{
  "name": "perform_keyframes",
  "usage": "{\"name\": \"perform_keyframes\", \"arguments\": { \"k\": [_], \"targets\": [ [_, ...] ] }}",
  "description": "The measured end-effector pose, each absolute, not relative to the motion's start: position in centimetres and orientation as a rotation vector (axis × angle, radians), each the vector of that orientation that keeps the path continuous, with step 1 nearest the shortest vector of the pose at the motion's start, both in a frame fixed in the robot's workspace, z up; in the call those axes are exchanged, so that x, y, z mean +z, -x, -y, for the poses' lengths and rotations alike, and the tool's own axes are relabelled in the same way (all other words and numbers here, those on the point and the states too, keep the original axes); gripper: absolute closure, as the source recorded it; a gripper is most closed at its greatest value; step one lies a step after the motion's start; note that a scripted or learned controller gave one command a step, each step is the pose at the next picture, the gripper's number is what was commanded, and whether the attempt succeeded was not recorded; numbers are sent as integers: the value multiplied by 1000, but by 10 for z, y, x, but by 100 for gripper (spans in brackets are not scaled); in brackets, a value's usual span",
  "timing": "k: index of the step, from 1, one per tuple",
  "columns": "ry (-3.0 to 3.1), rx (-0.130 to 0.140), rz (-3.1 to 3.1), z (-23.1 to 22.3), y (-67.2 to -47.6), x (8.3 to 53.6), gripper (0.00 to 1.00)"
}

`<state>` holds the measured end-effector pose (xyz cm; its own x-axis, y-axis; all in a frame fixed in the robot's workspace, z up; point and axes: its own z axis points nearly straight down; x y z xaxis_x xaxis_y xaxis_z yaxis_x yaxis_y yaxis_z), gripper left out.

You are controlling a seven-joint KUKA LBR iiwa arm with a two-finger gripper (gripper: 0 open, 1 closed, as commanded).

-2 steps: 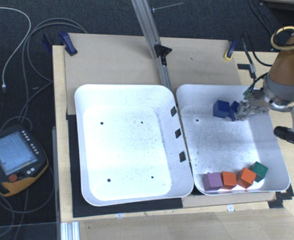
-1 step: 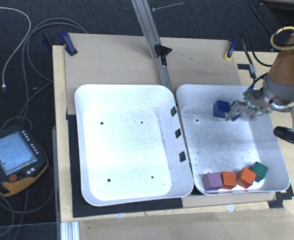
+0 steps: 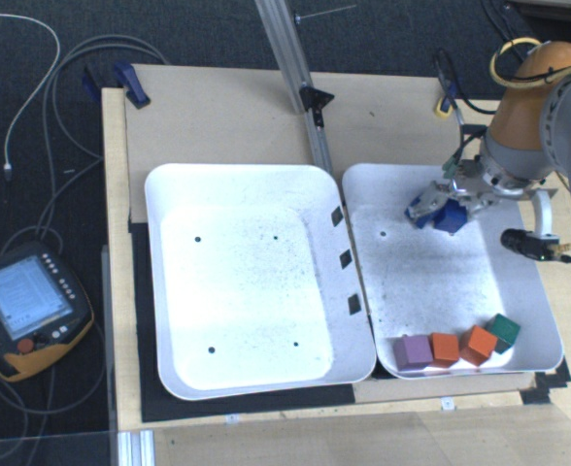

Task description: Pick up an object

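The grey arm (image 3: 548, 115), with its orange band at the top right, reaches in from the right over the right bin (image 3: 528, 289). Its gripper (image 3: 445, 209) sits above the upper part of that bin, close to the back rim, and a dark blue block (image 3: 450, 219) shows right at its tip, apparently pinched between the two fingers, though the finger ends are small and partly blurred, so the exact contact is hard to read. Along the near edge of the same bin, four blocks lie in a loose row: a purple block (image 3: 416, 350) at the left, an orange block (image 3: 445, 348) touching it, a second orange block (image 3: 480, 343) tilted just beside that, and a green block (image 3: 504, 330) at the right end, slightly further back. These four lie well apart from the gripper. The left bin (image 3: 169, 212) stands just beside the right one, its speckled floor showing a few dark dots. A teach pendant (image 3: 23, 309) with a lit screen lies on the dark floor to the left of the bench, its cables trailing away behind it
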<state>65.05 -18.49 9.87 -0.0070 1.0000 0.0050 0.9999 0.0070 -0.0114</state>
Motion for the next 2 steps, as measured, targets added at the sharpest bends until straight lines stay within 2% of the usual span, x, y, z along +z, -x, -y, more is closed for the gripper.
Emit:
{"name": "perform_keyframes", "arguments": {
  "k": [1,2],
  "targets": [
    [2217,2,2225,187,-651,111,100],
    [2213,14,2221,175,-673,102,100]
  ]
}}
